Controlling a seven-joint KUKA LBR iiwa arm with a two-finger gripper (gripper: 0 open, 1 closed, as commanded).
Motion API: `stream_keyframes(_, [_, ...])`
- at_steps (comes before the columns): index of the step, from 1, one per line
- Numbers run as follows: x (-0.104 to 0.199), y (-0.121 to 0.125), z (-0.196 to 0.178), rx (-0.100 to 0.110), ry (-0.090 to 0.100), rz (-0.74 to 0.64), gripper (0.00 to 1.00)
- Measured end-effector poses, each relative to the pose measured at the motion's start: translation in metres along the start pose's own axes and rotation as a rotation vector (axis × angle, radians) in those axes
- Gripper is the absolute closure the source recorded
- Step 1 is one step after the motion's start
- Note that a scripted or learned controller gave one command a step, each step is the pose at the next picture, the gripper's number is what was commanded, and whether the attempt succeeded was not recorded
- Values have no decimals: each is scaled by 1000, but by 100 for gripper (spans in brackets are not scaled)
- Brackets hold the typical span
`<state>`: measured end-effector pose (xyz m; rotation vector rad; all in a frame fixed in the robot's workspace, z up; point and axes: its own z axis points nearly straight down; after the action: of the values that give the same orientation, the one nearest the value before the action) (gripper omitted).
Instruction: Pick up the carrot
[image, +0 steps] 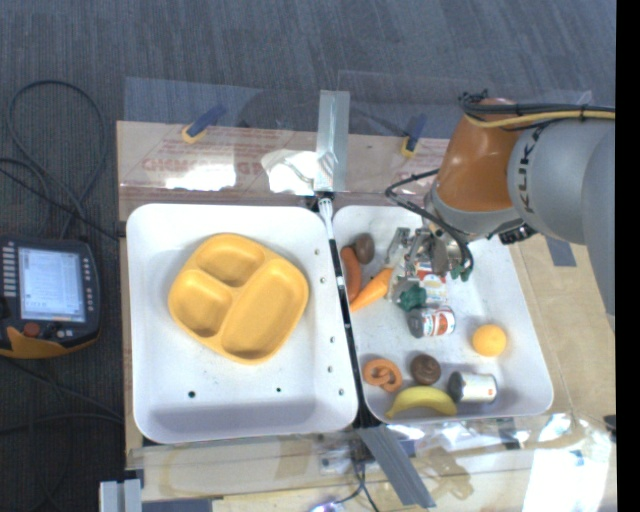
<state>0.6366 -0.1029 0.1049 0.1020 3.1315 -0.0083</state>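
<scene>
The grey arm (540, 170) reaches in over the right bin (520, 300). The left bin (150, 330) holds a yellow divided plate (238, 296). The gripper (425, 262) hangs above a can (432, 322); whether its fingers are open I cannot tell. The carrot (369, 291) lies near the right bin's left wall, just left of the gripper.

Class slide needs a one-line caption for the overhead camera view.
Gripper hovers in the right bin beside the carrot; a yellow plate sits in the left bin.

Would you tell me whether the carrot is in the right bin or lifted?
In the bin: the carrot lies on the right bin's floor beside the gripper.
</scene>
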Motion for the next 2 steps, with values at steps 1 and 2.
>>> stream_keyframes(1, [131,58,-85,-4,-2,14,100])
stream_keyframes(2, [134,59,-80,-4,8,12,0])
